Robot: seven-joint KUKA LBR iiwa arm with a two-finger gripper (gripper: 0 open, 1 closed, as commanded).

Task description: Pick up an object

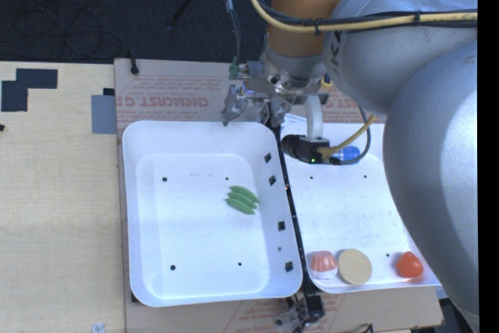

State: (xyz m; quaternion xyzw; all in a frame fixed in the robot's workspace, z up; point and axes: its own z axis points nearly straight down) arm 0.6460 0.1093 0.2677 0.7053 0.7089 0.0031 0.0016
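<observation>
A green pea pod (242, 200) lies in the left bin (148, 168), right of its middle. In the right bin (343, 207), along the near wall, sit a pink-and-white round piece (323, 264), a tan disc (355, 266) and a red-orange ball (408, 265). A small blue object (351, 154) rests at that bin's far side, partly hidden by the arm. My gripper (249, 111) hangs over the far rim of the left bin, well above and behind the pea pod. Its fingers stand apart and open, with nothing between them.
The grey arm with its orange band fills the upper right and covers part of the right bin. A black divider strip (284, 207) runs between the bins. Cardboard (179, 93) lies under both; a pale wooden bench (54, 191) is on the left.
</observation>
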